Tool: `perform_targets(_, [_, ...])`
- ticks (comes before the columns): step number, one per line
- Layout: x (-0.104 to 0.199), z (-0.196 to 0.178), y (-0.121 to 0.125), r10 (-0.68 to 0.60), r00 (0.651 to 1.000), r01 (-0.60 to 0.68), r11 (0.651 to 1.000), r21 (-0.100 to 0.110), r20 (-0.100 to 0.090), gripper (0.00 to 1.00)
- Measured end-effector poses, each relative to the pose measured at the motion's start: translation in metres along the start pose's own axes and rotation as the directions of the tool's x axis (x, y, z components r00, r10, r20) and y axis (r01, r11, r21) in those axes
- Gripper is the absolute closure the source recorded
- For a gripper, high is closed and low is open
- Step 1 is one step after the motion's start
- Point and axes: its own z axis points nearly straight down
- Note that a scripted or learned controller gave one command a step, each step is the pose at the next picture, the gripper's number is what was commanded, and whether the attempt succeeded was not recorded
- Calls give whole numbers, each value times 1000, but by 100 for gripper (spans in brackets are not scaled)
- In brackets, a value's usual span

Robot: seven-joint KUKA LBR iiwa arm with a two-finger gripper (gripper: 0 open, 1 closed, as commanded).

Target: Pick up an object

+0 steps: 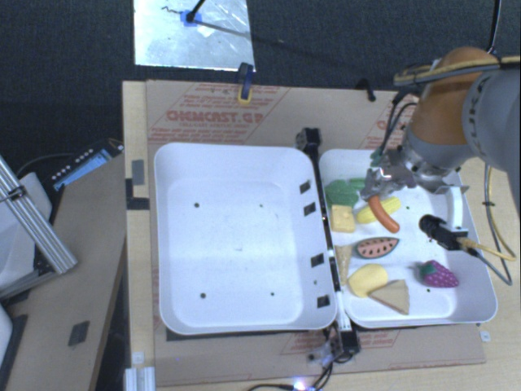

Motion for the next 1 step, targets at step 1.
perform_targets(1, [71,-65,63,-4,1000,4,1000,-18,2,100])
